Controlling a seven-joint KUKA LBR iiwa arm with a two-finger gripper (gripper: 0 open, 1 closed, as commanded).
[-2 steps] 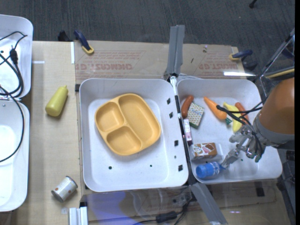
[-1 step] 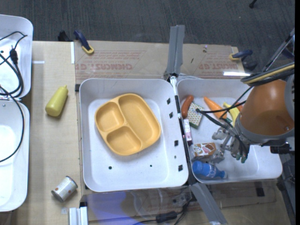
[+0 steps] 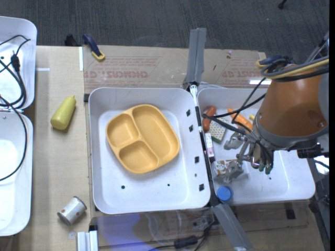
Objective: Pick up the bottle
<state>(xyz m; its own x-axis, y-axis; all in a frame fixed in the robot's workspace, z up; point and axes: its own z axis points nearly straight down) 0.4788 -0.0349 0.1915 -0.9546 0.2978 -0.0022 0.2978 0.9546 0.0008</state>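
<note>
My hand (image 3: 256, 160) hangs low over the right bin (image 3: 293, 190), near its left side. My big orange arm (image 3: 293, 109) hides part of it, so I cannot tell if it is spread or pressed together. I see nothing held in it.

I think the bottle (image 3: 230, 179) is the clear thing with the blue cap (image 3: 224, 193). It lies on its side in the near left corner of this bin, just beside my hand and a bit nearer. Little packets (image 3: 215, 132) and orange bits (image 3: 241, 120) lie further back, so I must come down close to the bottle and not bump them.

The yellow plate (image 3: 142, 138) sits alone in the left bin (image 3: 99, 156). A yellow squeeze thing (image 3: 63, 113) lies outside, far to the left.
</note>
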